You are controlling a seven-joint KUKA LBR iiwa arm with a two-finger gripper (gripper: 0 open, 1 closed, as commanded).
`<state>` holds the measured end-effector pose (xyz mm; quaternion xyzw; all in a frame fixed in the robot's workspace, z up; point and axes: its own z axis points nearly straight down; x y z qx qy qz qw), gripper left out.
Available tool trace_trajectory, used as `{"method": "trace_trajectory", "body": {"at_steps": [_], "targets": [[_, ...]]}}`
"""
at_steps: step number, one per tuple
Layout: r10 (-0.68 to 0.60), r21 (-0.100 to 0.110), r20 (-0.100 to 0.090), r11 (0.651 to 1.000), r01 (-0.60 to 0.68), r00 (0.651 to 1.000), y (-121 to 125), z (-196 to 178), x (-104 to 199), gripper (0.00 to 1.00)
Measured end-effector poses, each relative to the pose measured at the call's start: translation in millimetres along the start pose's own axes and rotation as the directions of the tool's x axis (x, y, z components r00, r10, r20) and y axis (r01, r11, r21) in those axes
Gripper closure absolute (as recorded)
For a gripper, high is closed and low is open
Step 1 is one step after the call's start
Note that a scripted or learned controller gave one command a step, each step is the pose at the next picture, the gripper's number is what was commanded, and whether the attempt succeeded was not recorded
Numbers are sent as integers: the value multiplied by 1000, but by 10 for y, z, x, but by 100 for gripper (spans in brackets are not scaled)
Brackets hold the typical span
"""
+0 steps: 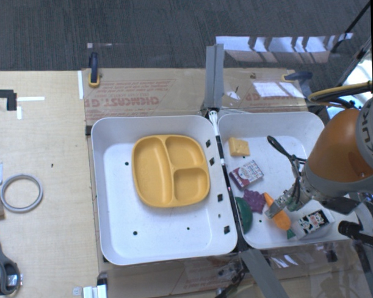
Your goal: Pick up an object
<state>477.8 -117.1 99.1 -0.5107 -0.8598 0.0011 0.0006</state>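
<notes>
While you cannot tell the jaw state, note the gripper (285,202) sits directly over the orange carrot (277,216), lying diagonally.

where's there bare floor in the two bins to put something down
Left bin: a bare strip along its near edge below the yellow tray, and a narrower one down its left side. Right bin: some room at the far right, past the cheese wedge. Its near half is crowded: card, grapes, carrot, gripper.
</notes>
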Motion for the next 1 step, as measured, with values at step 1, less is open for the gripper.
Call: {"method": "trace_trajectory", "body": {"at_steps": [1], "targets": [[102, -1, 1, 995, -102, 995, 898, -1229, 318, 100]]}}
